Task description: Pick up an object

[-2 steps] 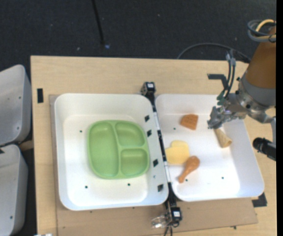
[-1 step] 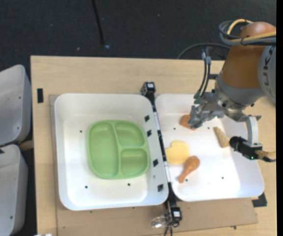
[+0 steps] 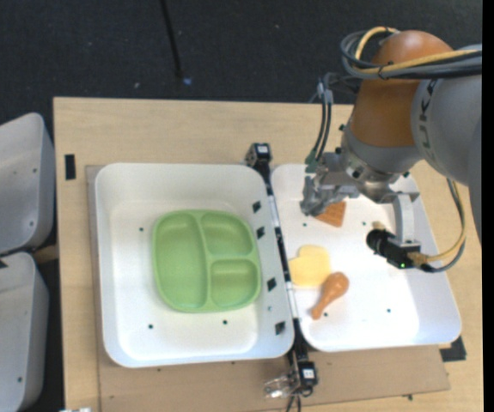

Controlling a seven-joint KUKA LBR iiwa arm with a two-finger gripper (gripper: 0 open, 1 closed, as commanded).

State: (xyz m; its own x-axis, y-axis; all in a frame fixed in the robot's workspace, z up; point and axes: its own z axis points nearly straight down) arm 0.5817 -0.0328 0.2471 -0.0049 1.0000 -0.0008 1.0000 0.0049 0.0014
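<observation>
Grey two-finger gripper (image 3: 322, 197), finger state indiscernible, is hanging over the orange wedge-shaped toy piece (image 3: 333, 213) at the right white bin's (image 3: 431, 303) far-left; risking sliding it against the wall.

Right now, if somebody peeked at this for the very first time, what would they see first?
Probably the bright green divided plate, lying alone in the left bin. Next comes the big grey and orange arm reaching into the right bin, its gripper down beside an orange wedge. Nearer the front of that bin lie a yellow piece and a toy drumstick.
</observation>
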